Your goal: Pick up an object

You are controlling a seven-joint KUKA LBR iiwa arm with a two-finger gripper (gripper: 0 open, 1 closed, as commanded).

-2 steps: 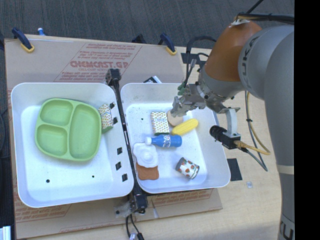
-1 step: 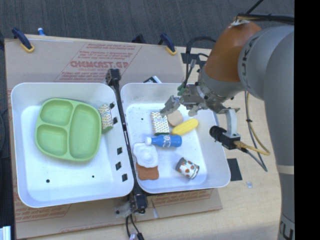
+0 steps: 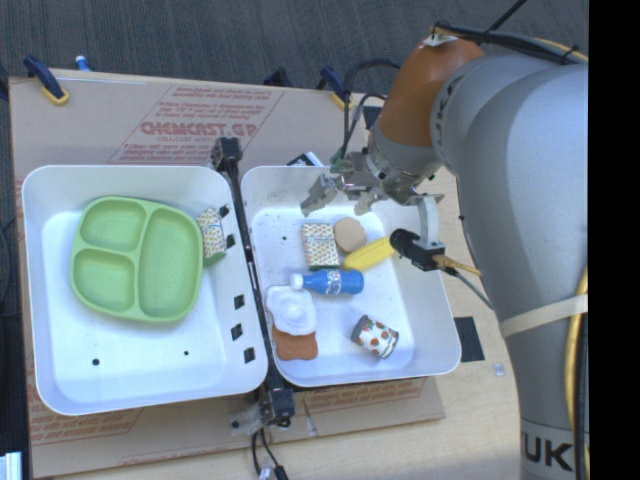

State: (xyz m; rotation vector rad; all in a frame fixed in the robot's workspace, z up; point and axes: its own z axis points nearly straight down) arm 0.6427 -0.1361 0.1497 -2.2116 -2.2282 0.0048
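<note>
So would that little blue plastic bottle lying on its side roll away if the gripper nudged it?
Probably. The blue plastic bottle with a white cap lies on its side in the right white bin, so its round body likely rolls. It looks small, probably light, and its smooth plastic may slip.

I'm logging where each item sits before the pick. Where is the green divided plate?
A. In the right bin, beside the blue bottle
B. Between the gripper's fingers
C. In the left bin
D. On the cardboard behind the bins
C: the green plate lies flat in the left bin, while the blue bottle lies in the right bin and the gripper hangs over that bin's far end.
</note>
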